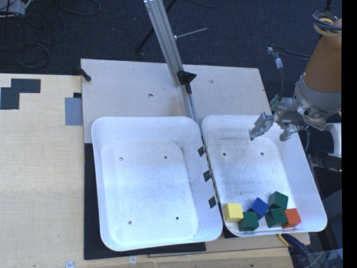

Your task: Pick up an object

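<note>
Fingers (273, 128) spread, nothing between them, above right bin's (312, 175) far end, blocks (262, 211) clustered at its near edge.

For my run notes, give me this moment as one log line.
arm: over far end of right bin | claw: nothing seen in it | blocks: yellow, blue, three green, orange clustered at near end | pick: not yet done
</note>
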### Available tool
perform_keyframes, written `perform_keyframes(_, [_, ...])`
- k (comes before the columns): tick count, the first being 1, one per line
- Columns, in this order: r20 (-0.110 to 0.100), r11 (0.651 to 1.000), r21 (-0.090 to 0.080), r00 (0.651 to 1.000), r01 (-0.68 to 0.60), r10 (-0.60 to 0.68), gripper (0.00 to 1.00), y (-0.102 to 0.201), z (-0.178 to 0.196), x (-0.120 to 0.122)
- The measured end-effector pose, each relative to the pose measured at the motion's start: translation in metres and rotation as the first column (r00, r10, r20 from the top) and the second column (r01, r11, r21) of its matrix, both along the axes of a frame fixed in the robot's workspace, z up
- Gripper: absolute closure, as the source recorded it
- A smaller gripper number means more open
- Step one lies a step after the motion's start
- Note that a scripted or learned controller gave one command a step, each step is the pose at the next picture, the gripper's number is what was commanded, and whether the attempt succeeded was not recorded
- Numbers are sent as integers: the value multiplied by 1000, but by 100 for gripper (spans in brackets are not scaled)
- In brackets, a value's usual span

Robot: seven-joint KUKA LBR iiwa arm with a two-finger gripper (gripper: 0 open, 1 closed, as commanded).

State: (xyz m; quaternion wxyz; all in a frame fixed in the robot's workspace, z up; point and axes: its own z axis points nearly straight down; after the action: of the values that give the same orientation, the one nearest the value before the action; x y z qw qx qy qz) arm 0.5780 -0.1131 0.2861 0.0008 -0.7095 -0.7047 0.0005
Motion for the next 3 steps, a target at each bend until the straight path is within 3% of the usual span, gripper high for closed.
perform_keyframes(1, [9, 1000, -1, 1000, -8, 8, 0, 13, 91, -4])
perform_keyframes(2, [-9, 1000, 1, 1000, -6, 6, 0, -6, -69, -15])
perform_keyframes(3, [-6, 1000, 1, 1000, -6, 6, 0, -10, -115, -6])
